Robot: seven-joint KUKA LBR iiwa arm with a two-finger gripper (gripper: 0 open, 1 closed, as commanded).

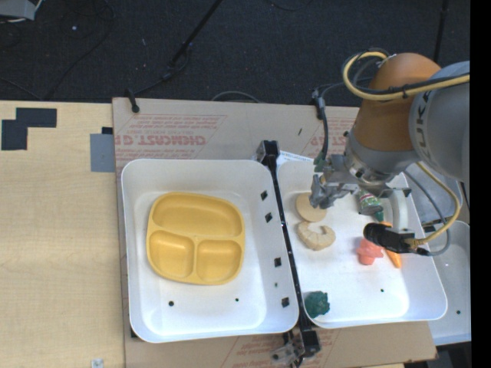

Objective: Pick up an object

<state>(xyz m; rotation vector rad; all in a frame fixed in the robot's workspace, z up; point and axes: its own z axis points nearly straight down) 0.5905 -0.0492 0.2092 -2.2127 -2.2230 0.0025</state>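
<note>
2 bins (146, 282): white plastic, smooth, faintly glossy. Divided plate (196, 237) in the left bin: yellow plastic, smooth, soft sheen. Sheet (192, 133) under the bins: brown corrugated cardboard, matt, printed red. Bench top (54, 244): pale wood grain, matt. Arm (399, 106): orange band glossy and smooth, grey shell satin. Gripper (322, 194): dull grey metal. Right bin's near-left corner: dark green lump (317, 303), rough, matt.

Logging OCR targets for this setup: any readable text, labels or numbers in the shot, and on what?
"CHEMCAST" or similar, uncertain: red print, upside down, on the cardboard sheet behind the left bin.
More red print on the cardboard's right end, behind the arm: too blurred to read.
Red print on the cardboard's front edge, below the bins: too small to read.
</note>
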